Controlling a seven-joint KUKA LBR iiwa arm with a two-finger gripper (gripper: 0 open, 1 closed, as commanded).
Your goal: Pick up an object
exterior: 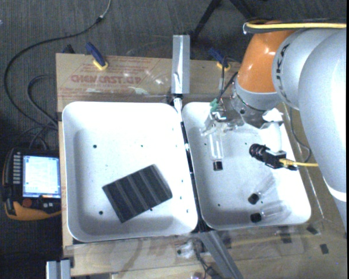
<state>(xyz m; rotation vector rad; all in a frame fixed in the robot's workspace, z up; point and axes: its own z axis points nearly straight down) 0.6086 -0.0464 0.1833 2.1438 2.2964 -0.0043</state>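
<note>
A black ribbed block (138, 192) lies flat in the left bin (81, 121), toward its front. My gripper (217, 156) hangs low over the back left part of the right bin (296, 211), close to the divider between the bins and well apart from the block. Two small clear pieces with dark ends (260, 205) rest near the right bin's front right corner; what they are is too faint to tell. Nothing visibly sits in the gripper.
The grey arm with its orange band (262, 68) covers the right bin's back right. A black part with a yellow cable (267, 154) juts over that bin's middle. A metal post (181, 63) stands behind the bins, and a handheld screen unit (34, 182) lies on the floor at left.
</note>
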